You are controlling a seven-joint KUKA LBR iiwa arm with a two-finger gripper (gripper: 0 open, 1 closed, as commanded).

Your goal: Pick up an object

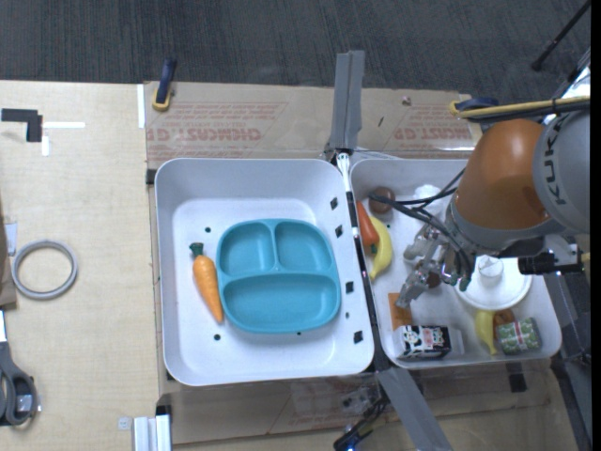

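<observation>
I see gripper (420, 275) low over right bin (413, 360); fingers spread partway, nothing between them. Banana (382, 248) just left of jaws, black-and-white carton (424, 341) below them (near bin's front wall). Carrot (208, 283) and blue tray (279, 276) far left, in left bin (178, 346).

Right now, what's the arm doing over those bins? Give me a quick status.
Gripper low in the right bin, nothing seen held. Banana and small carton nearby. Carrot and blue plate in the left bin.
</observation>
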